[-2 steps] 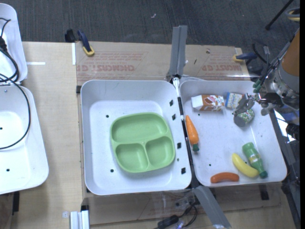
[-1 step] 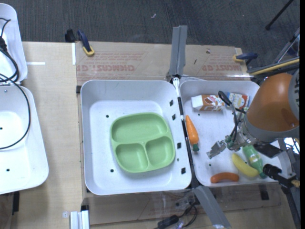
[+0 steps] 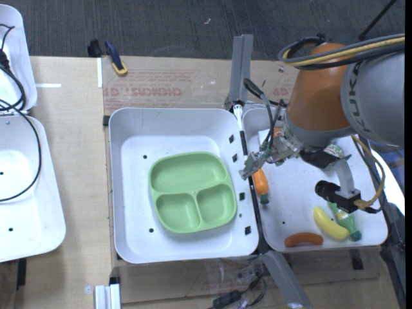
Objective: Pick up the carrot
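Observation:
The carrot (image 3: pixel 260 181), orange with a green stem end pointing toward the front, lies at the left edge of the right bin (image 3: pixel 283 230), close to the wall between the bins. My gripper (image 3: pixel 256 165) hangs directly over the carrot's upper end, touching it or nearly so. The grey arm with its orange band reaches in from the right and hides the back part of the right bin.
The left bin (image 3: pixel 125 172) holds a green divided plate (image 3: pixel 192 190). In the right bin a yellow banana (image 3: pixel 331 224), a green item (image 3: pixel 348 224) beside it and a red sausage (image 3: pixel 304 239) lie near the front right.

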You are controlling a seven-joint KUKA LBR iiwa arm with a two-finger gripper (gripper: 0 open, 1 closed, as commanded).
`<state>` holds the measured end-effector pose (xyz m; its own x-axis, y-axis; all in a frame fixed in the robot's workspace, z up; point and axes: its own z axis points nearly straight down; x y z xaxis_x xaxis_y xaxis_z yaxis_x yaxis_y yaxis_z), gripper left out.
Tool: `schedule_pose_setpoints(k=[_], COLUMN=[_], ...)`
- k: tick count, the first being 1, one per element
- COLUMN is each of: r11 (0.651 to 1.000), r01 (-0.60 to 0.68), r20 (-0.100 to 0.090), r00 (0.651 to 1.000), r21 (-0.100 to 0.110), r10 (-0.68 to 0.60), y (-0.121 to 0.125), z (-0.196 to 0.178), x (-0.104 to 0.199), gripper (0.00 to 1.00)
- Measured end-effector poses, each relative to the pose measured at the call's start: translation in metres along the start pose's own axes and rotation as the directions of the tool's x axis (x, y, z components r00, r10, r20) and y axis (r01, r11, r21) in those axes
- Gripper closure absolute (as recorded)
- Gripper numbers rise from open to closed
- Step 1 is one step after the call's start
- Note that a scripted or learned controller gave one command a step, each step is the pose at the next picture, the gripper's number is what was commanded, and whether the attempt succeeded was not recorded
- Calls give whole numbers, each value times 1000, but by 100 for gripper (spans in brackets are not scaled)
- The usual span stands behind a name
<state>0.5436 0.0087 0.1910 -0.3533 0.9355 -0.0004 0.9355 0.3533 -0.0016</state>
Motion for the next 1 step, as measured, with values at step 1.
schedule_pose_setpoints(k=[1], r11=[987], r01=[-160], r20=[1], r00=[987], r21=[1], r10=[160], y=[-27], z=[1], x=[-80], gripper=[0])
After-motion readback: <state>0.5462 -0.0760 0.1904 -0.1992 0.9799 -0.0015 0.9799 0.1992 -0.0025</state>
